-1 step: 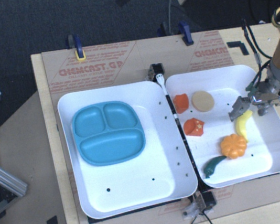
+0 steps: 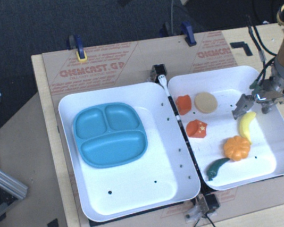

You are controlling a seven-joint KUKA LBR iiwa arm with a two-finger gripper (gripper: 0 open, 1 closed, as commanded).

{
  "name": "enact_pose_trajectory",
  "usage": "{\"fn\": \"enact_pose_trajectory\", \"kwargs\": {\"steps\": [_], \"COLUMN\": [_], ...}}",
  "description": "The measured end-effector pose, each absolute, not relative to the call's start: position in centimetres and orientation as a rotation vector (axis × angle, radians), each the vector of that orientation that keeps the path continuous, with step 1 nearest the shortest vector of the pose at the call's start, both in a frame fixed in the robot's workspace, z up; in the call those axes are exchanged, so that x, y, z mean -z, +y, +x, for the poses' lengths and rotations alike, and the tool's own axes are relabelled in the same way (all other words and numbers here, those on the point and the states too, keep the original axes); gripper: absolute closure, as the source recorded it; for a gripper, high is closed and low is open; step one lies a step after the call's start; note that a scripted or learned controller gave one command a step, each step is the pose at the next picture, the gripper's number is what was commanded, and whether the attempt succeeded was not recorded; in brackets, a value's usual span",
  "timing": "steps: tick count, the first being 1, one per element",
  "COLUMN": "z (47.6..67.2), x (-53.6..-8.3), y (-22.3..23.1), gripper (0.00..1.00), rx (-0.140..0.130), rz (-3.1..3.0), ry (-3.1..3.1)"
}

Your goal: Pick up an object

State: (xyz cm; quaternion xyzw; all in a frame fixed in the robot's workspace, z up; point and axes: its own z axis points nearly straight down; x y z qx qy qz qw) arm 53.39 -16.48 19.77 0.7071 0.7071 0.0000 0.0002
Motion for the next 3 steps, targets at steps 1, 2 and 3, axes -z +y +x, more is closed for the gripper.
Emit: {"fn": "enact_pose_trajectory", "kwargs": {"steps": [1,2,3], "z": [53.4,53.9,54.3], "x": [-15.5,-9.5,-9.1], "y": [-16.1,-16.1,-16.3], "gripper": [0.0,0.0,0.0], "rx": [0.004,-0.003,-0.005], "rz": [2.225,2.217,2.216], "ry": [2.225,2.217,2.214]}}
